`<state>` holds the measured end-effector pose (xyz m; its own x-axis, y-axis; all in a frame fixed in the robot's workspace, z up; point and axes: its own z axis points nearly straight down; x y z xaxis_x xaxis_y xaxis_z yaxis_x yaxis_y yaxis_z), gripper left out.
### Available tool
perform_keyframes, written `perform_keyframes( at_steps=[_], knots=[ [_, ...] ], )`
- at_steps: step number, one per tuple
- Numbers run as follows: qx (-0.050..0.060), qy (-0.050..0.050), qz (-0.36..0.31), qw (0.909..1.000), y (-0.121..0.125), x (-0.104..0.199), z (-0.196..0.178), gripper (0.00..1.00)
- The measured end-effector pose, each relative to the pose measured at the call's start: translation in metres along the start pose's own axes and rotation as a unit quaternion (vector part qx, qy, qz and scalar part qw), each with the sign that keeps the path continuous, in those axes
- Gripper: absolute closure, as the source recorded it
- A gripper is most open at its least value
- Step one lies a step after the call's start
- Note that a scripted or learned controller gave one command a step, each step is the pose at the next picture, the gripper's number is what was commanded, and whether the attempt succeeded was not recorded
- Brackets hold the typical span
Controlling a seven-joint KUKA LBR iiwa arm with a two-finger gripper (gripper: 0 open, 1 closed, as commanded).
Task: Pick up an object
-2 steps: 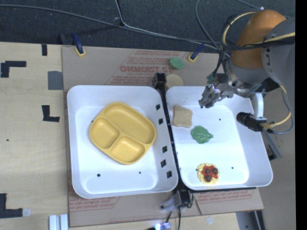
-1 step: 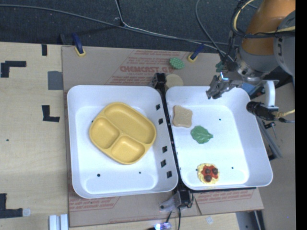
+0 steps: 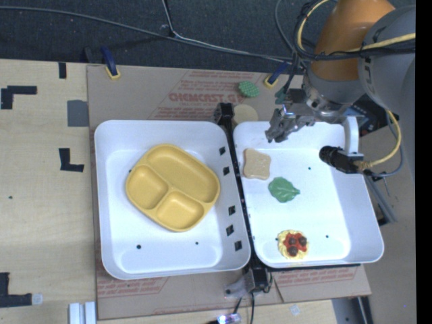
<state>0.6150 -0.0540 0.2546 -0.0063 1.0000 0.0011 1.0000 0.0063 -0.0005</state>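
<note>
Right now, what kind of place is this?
Probably a robot lab bench: an arm over two white bins, toy food and a yellow tray inside, on clamped cardboard.

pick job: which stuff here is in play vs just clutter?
In play:
- hand, over the right bin
- toast slice
- green leaf
- yellow piece with red and dark toppings

Clutter:
- yellow divided tray in the left bin
- green round item on the cardboard behind the bins

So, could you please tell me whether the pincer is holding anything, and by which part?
Nothing is held: the pincer hangs above the right bin's far corner, apart from the toast slice.
</note>
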Motion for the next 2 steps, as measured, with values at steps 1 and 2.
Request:
perform_keyframes(
  at_steps=[1,2],
  knots=[
    [0.001,0.0,0.001,1.0,-0.006,0.049,0.015,1.0],
    [0.0,0.0,0.0,1.0,0.001,0.11,0.014,1.0]
  ],
)
